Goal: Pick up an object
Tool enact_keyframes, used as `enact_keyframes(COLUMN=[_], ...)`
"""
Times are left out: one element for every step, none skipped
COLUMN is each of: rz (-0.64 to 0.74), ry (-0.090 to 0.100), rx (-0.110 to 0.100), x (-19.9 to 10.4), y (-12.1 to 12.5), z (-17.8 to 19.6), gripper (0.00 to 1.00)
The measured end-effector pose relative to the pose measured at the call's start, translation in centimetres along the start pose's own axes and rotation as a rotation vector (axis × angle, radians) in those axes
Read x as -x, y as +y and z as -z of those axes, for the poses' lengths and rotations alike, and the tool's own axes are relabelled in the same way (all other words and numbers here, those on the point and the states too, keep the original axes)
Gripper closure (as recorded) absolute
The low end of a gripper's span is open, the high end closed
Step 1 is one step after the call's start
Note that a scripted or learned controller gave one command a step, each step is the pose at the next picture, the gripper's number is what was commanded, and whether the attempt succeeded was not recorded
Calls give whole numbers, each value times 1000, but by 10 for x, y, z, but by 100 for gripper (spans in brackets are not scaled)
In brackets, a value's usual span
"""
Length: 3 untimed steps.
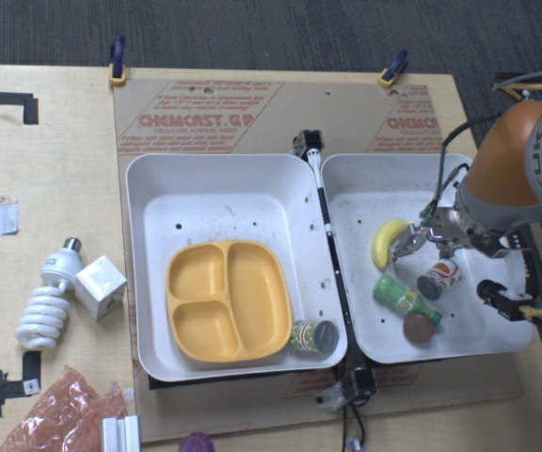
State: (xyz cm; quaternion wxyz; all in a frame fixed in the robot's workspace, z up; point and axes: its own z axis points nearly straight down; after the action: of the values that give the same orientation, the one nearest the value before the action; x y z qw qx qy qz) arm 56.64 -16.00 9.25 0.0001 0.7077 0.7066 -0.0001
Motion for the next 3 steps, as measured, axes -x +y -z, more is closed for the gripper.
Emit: enact_keyframes(rz=[-1,-2,-2], ry=[1,0,0], rx=[-1,2,2], x=[-46,-46,-46], y=[-68,-67,-67], z=[0,10,10], gripper=[0,100,0])
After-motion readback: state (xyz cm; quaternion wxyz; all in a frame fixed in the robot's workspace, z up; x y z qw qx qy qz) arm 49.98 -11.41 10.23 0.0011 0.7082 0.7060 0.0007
